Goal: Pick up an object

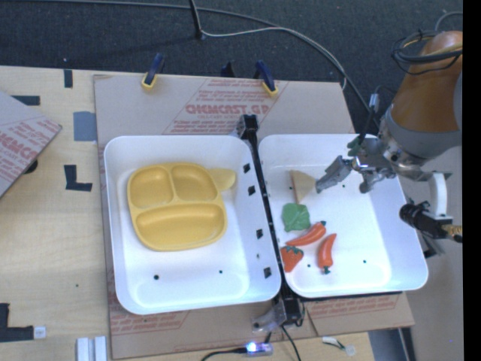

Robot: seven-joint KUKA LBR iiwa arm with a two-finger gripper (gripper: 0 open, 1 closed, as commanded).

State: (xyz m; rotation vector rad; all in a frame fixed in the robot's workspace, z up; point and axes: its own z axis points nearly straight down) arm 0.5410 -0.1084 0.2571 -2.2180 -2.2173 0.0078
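Approach step by my read: gripper hangs over right bin, finger state I cannot tell, with the tan wedge at its 9 o'clock, lettuce and peppers at 7, next move descends, open floor toward 5.

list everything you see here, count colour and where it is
left bin: 1, white, left half of bench
right bin: 1, white, right half of bench
divided plate: 1, yellow, three compartments, in left bin
wedge piece: 1, tan, upper left of right bin
leafy toy: 1, green, right bin, below the wedge
toy peppers: 3, red-orange with green stems, right bin near its left-centre
clamps: 2, blue and yellow, on the cardboard's far edge
cardboard sheet: 1, brown, under both bins
arm: 1, grey with orange band, from right
pincer: 1, dark grey, above right bin's upper part
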